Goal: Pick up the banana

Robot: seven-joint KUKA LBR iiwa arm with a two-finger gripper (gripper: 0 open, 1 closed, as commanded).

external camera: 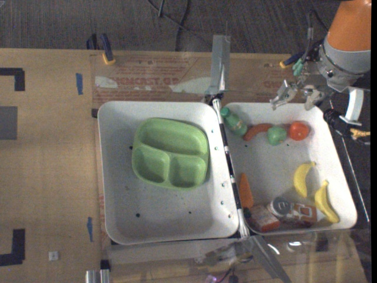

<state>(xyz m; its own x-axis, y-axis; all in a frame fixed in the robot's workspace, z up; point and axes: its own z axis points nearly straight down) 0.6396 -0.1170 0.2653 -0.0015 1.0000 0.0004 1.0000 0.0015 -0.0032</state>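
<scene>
So the arm (347,40) is up at the top right corner, grey with that orange band, and its pincer (297,96) hangs just over the far rim of the right bin (344,175), fingers spread apart with nothing between them. There are two bananas, both in the right bin near its right wall: one banana (302,178) is a short curved one a bit toward the middle, and the second banana (326,202) sits just beside it, closer to the near right corner, lying at a slant. Both are well apart from the pincer. Along the far side of that bin there's a little row of stuff: a green bottle (234,122) by the divider, a reddish-orange sausage-shaped thing (257,131), a green round piece (276,135) and a red tomato (298,131), the last two pretty much touching. An orange carrot (245,190) lies along the left wall, and at the near edge there's a can (281,207) next to a small carton (303,213). The left bin (118,217) holds a green divided plate (171,153) with three compartments, sitting toward the far half. Both bins rest on the brown bench (47,158), which has bits of blue tape (79,83) on it.
</scene>
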